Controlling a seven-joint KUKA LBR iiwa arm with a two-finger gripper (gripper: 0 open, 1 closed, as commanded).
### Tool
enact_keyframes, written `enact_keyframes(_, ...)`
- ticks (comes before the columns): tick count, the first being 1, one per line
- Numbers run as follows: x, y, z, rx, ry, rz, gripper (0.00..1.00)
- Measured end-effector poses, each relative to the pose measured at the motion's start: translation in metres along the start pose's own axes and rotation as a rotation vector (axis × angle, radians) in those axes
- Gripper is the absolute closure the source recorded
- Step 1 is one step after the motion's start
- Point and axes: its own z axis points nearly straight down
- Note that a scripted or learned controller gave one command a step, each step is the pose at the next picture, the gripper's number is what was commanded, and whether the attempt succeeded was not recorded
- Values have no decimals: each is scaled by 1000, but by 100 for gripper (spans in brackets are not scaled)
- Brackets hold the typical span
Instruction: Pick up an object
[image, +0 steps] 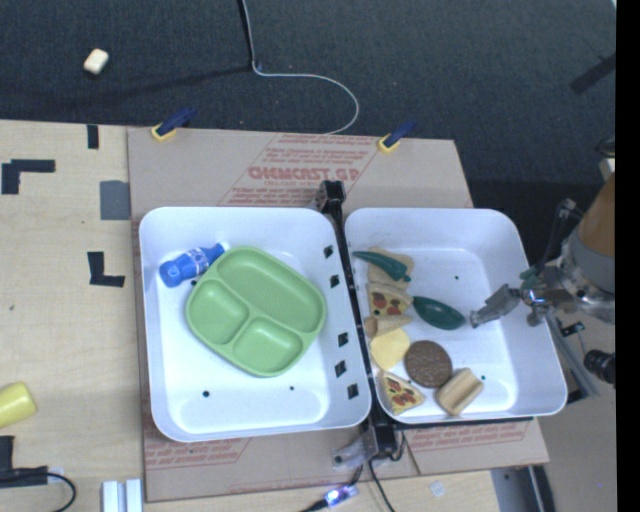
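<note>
The right bin (500, 235) holds toy food along its left side. There is a green pepper (386, 263), a pizza slice (388, 300), a dark green leaf-shaped piece (437, 313), a yellow piece (390, 348), a brown cookie (428, 363), a tan bread piece (459, 391) and a second pizza slice (400, 393). My gripper (505, 314) hangs over the right part of this bin, just right of the dark green piece. It is open, and nothing is between its fingers.
The left bin (160, 380) holds a green divided plate (256, 310) and a blue bottle (189, 264) at its upper left. A black divider with clips (343, 300) runs between the bins. A yellow object (14, 403) lies on the bench at far left.
</note>
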Motion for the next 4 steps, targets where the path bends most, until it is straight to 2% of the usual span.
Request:
enact_keyframes(1,92,-21,21,4,4,-7,0)
enact_keyframes(2,171,21,17,-2,2,-10,0)
enact_keyframes(3,177,-22,18,5,0,1,0)
enact_keyframes(4,177,-21,8,4,0,0,100)
